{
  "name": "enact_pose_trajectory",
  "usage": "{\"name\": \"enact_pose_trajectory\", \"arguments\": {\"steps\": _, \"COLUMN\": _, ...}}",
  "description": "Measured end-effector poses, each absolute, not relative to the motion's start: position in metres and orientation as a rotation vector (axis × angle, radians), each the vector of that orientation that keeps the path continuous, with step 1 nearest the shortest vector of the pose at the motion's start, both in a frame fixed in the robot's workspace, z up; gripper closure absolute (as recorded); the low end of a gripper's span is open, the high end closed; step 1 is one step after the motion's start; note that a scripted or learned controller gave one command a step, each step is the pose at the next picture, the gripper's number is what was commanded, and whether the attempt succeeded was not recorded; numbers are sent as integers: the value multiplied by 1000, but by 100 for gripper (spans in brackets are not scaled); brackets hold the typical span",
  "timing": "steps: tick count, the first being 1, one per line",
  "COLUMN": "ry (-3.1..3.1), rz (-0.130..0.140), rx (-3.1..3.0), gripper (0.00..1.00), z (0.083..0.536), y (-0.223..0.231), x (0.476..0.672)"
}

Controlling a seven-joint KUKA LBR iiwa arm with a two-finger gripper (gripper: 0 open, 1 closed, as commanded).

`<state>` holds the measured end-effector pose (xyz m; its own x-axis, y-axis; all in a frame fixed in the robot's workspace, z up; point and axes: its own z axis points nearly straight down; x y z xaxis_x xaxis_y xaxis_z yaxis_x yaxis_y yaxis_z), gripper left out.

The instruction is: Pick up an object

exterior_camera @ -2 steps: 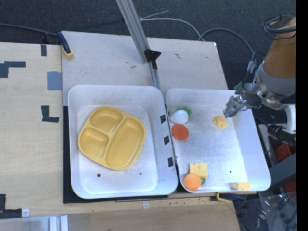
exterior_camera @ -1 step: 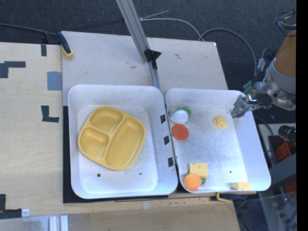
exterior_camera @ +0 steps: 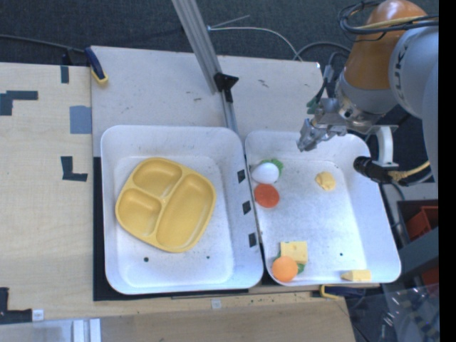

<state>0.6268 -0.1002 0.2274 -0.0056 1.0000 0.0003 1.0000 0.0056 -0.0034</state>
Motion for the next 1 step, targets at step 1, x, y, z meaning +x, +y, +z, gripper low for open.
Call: {"name": "enact_pose_trajectory", "arguments": {"steps": 1, "ry": -2223, "rz": 2, "rx": -2220, "gripper": 0, "z": 231, "y": -103, "x": 625}}
